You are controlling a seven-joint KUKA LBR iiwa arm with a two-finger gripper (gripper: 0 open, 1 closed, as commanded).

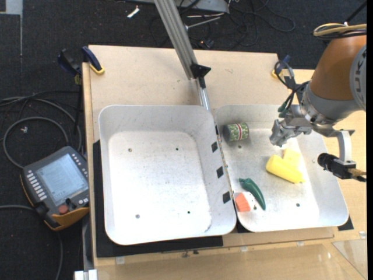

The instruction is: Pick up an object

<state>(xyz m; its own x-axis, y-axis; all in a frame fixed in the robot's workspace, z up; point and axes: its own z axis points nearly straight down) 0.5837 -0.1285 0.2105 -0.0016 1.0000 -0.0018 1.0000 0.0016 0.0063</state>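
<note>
Gripper (282,137) hangs over the right bin (326,212), upper middle, coming in from the right under the orange-banded wrist. Can't tell whether it's parted or closed, the head is a grey blur from this angle, and nothing visible is caught in it.

Nearest pickable thing: yellow object (285,167), just below and a touch right of the gripper in the view, close, maybe touching at its upper tip but too soft to call. Its long axis runs diagonal, upper-left to lower-right. Looks like a chunky, rounded yellow block or toy fruit, smooth, no handle.

Other candidates in the same bin: green patterned can (237,132) lying on its side to the gripper's left, near the bin divider; green curved piece (253,191) and small orange-and-white piece (243,202) lower left, beside each other, well apart from the gripper.

Judgement: a short drop toward the yellow object is the likely move, with the grip set across its diagonal.
</note>
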